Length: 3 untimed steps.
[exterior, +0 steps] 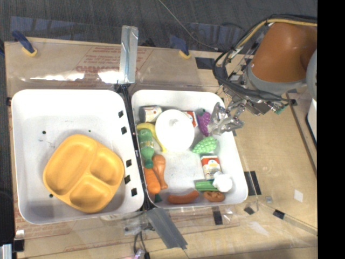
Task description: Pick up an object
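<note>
- Gripper sits over the right bin's right edge, near the purple grapes; can't tell its state.
- Green grapes lie just below, beside the white plate.
- Yellow tray fills the left bin.

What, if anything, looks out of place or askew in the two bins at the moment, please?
Nothing looks spilled or damaged. The yellow divided plate lies skewed in the left bin, its corners turned against the walls. The right bin is crowded: a white lid rests among the toy foods, and the hot dog lies along the near wall.
</note>
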Available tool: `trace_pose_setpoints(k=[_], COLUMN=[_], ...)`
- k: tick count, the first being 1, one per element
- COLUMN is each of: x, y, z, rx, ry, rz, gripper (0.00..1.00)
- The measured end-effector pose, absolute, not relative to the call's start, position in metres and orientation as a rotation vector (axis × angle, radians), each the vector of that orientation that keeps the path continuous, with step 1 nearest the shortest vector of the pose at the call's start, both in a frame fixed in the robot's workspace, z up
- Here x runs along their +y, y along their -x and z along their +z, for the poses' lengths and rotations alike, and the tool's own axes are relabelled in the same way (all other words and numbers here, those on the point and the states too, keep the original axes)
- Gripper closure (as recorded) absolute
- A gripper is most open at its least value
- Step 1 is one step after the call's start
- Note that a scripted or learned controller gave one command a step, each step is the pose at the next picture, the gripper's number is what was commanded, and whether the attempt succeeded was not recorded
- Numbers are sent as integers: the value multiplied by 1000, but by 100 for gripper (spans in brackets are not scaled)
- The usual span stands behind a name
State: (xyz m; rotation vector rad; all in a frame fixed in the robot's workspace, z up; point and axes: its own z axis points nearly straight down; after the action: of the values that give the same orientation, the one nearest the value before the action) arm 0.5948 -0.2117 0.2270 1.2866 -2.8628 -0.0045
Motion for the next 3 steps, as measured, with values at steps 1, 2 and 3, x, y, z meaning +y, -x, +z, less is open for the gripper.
trace_pose_setpoints(k=[1, 2, 3], x=[-178, -208, -168], y=[-604, -634, -657], z=[185, 238, 192], rx=[-2792, -3022, -2977], ry=[-1434, -867, -994], rz=[-8, 2, -7], gripper=[100, 100, 100])
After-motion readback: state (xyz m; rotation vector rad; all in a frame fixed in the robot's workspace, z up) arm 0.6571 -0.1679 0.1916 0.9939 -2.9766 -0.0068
